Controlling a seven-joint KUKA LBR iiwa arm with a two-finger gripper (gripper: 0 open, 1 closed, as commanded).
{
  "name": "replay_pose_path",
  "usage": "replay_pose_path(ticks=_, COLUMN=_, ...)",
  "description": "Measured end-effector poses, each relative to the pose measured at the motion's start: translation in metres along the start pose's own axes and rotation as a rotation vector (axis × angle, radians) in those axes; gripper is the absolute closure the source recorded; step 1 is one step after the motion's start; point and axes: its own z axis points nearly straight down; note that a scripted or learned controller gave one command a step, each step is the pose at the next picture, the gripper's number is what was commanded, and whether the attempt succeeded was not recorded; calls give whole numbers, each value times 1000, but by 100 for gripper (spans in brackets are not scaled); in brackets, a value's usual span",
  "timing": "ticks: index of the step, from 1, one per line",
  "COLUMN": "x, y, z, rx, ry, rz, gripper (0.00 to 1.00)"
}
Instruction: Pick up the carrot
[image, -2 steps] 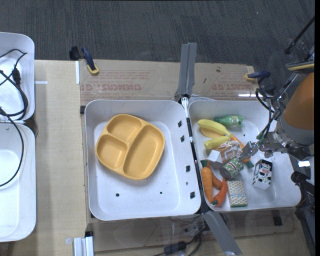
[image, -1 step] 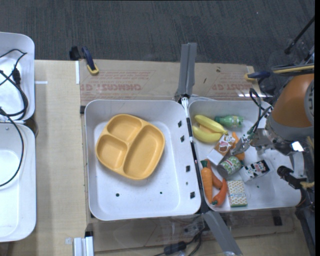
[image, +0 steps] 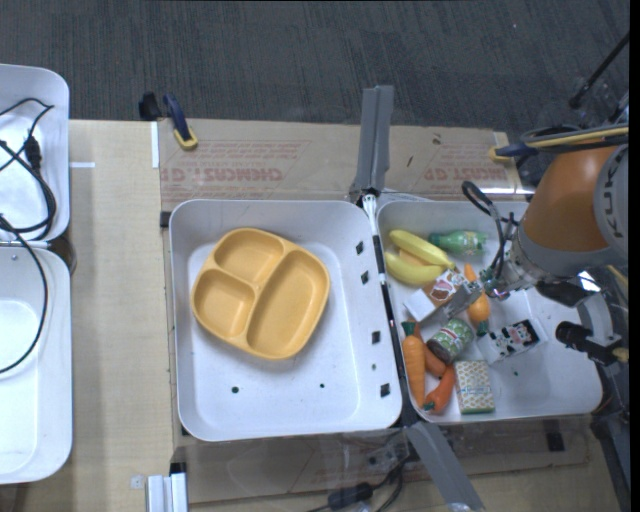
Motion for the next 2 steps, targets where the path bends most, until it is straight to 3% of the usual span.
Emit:
replay_pose_path(ticks=1, x=-1, y=0, z=-9, rx=-1, ry=-1, rz=3, gripper=100)
replay_pose_path(ticks=2, x=69, y=70, z=-100, rx=0, ry=-1, rz=10, gripper=100)
